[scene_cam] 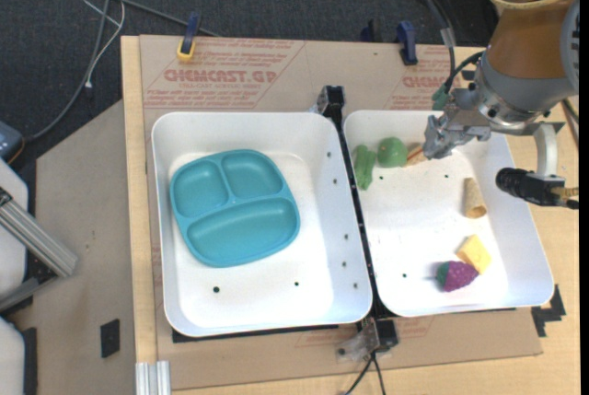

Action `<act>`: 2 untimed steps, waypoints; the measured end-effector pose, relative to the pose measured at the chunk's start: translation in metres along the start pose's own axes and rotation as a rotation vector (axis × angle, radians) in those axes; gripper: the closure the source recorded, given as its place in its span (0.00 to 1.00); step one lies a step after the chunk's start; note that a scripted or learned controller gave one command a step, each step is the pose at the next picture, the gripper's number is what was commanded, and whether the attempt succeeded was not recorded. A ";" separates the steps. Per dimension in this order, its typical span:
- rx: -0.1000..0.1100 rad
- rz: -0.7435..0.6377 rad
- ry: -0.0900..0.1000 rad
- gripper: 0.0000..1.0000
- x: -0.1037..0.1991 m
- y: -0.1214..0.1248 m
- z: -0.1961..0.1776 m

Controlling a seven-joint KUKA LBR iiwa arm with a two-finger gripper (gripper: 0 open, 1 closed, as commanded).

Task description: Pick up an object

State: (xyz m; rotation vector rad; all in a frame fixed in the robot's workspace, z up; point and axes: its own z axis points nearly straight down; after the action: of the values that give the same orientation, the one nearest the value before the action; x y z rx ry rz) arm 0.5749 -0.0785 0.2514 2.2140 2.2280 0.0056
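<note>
Leftmost, a teal divided plate (236, 205) lies in the left bin (175, 292). Across the divider, in the right bin (515, 287), a green toy piece (364, 167) and a rounder green one (392, 151) sit at the far left, just left of the gripper (440, 142), which hangs low over the bin's far side. A small orange bit (416, 156) lies beside it. Farther right and nearer lie a tan cork-like piece (474, 197), a yellow block (476, 252) and a purple toy (456, 275).

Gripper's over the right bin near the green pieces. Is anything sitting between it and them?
Nothing visible does. The gripper hangs at the right bin's far side, just right of the round green piece, with the long green piece beyond it. An orange bit shows at the gripper's tip.
</note>
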 end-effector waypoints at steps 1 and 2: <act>0.002 0.000 0.000 1.00 0.051 0.018 0.016; 0.001 -0.001 0.001 1.00 0.110 0.039 0.013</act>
State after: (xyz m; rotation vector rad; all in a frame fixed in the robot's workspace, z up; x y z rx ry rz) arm 0.6133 0.0319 0.2392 2.2141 2.2294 0.0060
